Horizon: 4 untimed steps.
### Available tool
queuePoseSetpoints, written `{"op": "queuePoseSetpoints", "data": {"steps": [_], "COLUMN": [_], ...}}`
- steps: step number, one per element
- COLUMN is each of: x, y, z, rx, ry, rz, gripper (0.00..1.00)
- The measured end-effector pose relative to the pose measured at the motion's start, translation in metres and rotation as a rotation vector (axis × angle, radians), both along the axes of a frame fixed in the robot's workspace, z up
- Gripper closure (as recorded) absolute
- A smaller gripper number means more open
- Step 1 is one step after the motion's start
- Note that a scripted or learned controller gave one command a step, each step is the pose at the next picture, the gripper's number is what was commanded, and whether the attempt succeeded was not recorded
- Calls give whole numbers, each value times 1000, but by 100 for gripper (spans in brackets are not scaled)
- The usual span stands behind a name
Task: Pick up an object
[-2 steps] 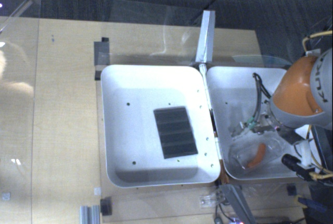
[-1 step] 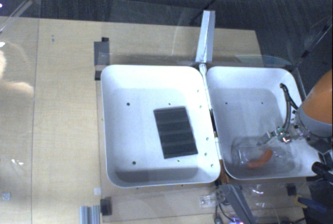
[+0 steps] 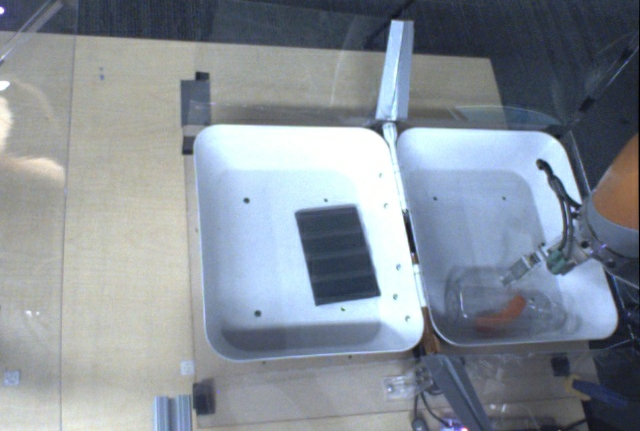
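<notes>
A clear glass jar (image 3: 505,304) with an orange object inside lies at the right white bin's (image 3: 470,164) near edge. Just beside it hovers the gripper (image 3: 530,264) (finger state unclear). Nothing appears lifted. Farther left, a dark ribbed rectangular pad (image 3: 337,254) lies untouched.

One fixed cam, high above bench (image 3: 120,219), angled down on both bins: left bin (image 3: 230,219), right bin (image 3: 470,169). Arm (image 3: 618,204) enters frame from right edge.
</notes>
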<state>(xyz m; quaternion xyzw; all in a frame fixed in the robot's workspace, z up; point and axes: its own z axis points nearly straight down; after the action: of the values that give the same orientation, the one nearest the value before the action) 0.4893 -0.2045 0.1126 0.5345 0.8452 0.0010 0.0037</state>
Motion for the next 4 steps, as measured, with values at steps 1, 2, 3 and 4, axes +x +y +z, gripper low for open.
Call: {"op": "queuePoseSetpoints", "data": {"steps": [1,2,3,4], "x": [3,74,124,104], "y": [67,96,129,103], "z": [-22,-23,74,-18], "rx": [-3,4,3,3], "ry": [-9,-7,0,4], "rz": [91,-189,-254,-312], "gripper": [0,0,0,0]}}
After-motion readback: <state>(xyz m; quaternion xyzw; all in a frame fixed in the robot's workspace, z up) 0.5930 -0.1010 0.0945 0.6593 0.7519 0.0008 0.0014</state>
